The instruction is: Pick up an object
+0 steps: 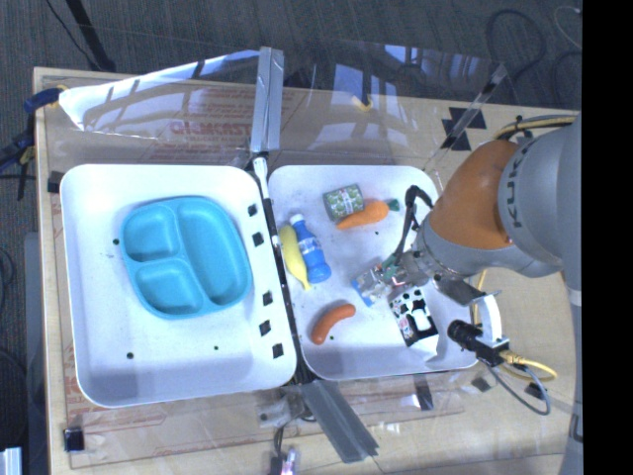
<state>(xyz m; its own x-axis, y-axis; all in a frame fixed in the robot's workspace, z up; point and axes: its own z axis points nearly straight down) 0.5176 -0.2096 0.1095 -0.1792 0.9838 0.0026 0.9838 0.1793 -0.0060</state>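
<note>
Camera view: pincer [381,277], grip state unreadable, low in right bin [396,359] beside sausage [331,322].

In my right bin [297,359] a yellow banana [293,253] lies lengthwise against the left wall, with a blue bottle [311,252] touching its right side, white cap toward the far edge. A green patterned packet [343,202] sits near the far wall, and an orange carrot [364,214] lies just right of it, tilted. A brownish-orange sausage [332,322] rests slantwise toward the near edge. A small clear, crumpled item [373,282] lies mid-bin.
</note>
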